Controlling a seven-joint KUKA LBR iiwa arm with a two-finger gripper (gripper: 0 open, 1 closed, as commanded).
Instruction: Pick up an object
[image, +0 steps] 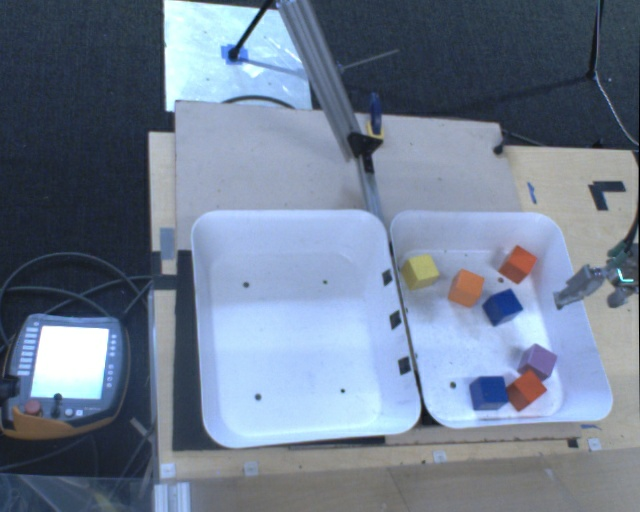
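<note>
You have one table (450, 165) carrying two white bins: the left bin (300, 235) lies well apart from the claw (585, 285), and the right bin (580, 375) has its near rim just under the claw's tip. A metal pole (325, 75) slants across the far side of the table, well away from the claw, and a teach pendant (65, 375) sits off the table at the far left.

Seven blocks lie in the right bin, all to the claw's left: three orange, two blue, one yellow, one purple. Nearest the claw are the orange block (518, 263) and the blue block (502, 306); another orange block (466, 288) and the yellow block (420, 270) lie farther off. Below the claw's level, the purple block (538, 360), the third orange block (526, 390) and the second blue block (488, 392) cluster, touching.

Your claw hangs at the bin's right rim with nothing visibly in it; whether it is spread or closed cannot be told.
</note>
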